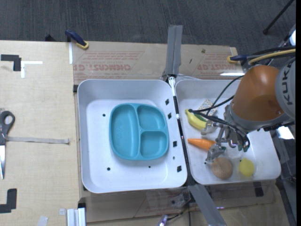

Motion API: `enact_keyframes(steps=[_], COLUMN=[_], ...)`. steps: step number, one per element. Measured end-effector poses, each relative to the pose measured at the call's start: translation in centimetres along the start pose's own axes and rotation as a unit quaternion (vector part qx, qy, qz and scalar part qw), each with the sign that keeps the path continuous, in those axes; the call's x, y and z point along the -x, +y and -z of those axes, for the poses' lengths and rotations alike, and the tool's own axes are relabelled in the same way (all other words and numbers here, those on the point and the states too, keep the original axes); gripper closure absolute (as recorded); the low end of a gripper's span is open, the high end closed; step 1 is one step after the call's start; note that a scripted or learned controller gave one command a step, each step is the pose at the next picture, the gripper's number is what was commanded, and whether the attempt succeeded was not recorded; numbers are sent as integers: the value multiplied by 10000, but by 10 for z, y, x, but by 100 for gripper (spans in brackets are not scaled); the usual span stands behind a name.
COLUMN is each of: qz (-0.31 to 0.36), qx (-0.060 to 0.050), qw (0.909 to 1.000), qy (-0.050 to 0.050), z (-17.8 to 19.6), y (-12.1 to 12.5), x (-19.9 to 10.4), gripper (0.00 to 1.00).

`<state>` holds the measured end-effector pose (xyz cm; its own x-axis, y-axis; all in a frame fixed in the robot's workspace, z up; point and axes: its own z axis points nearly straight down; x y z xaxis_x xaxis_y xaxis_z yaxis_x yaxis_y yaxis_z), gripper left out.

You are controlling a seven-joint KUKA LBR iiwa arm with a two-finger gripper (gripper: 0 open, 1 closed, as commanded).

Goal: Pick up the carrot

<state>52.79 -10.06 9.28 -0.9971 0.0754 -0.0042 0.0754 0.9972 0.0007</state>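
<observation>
The orange carrot lies in the right bin, pointing left, just below a yellow banana. My gripper hangs over the carrot's right end, between the carrot and a brown potato. The wrist and cables hide the carrot's thick end. Nothing shows lifted off the bin floor.
A yellow lemon sits right of the potato near the bin's front wall. The left bin holds a teal divided plate. Scissors lie on the bench at far left. The arm's orange band looms over the right bin.
</observation>
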Motion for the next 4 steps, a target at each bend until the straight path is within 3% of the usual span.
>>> enact_keyframes(steps=[1,2,3,4], qz=[-138,-932,-166,-584], qx=[2,1,-2,0], qw=[9999,9956,9999,9983], qy=[-3,0,-3,-4], z=[0,0,0,0], y=[3,3,5,6], x=[0,-3,-7,6], gripper=[0,0,0,0])
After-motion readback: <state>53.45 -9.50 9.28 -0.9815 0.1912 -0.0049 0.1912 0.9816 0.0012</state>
